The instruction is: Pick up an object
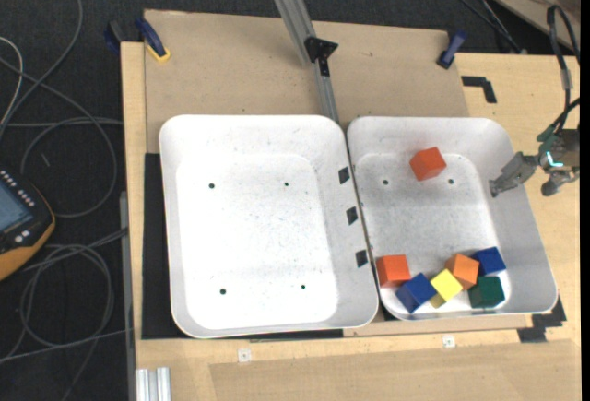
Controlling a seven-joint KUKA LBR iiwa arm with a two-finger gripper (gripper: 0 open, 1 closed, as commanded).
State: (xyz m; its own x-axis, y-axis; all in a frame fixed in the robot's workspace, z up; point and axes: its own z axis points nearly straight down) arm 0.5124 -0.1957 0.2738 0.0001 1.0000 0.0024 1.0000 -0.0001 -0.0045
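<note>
1. The bench (277, 49) carries two shallow white bins side by side; the left bin (253, 224) has nothing but a few dark dots on its floor.
2. The right bin (442, 215) holds all the blocks, in two groups that sit well apart.
3. The gripper (513, 176) hangs at the right bin's right rim, near its far end, with nothing between its fingers (504, 182); whether the fingers are spread or closed I cannot tell from here.
4. Along the near wall sits a cluster: an orange block (394, 269), a blue block (415, 291), a yellow block (446, 285), another orange cube (465, 268), a second blue cube (489, 260) and a green block (487, 292), several touching.
5. The lone orange cube (427, 162) lies alone at the far end, to the gripper's left and roughly level with it, clearly the nearer target. Standing free, it looks the easier pick.
</note>
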